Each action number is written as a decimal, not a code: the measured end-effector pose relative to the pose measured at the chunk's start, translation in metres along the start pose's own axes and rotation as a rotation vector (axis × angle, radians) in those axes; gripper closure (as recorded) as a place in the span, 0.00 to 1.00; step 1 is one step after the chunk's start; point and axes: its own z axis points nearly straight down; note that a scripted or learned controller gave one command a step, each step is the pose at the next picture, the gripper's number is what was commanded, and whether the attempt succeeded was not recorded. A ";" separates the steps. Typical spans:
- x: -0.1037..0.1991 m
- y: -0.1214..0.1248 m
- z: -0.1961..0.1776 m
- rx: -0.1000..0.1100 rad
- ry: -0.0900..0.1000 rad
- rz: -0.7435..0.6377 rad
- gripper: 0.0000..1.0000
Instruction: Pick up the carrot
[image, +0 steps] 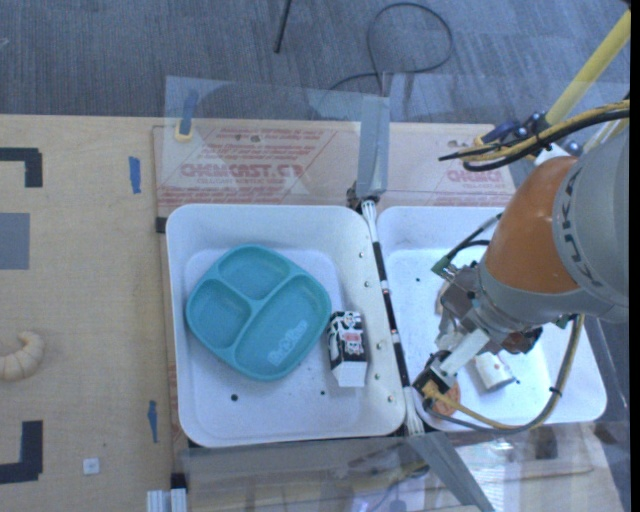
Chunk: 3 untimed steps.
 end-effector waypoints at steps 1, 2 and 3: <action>-0.013 0.011 0.000 -0.002 0.000 0.201 1.00; -0.005 0.005 0.000 -0.001 0.000 -0.438 1.00; 0.025 -0.022 0.000 -0.003 0.000 0.017 1.00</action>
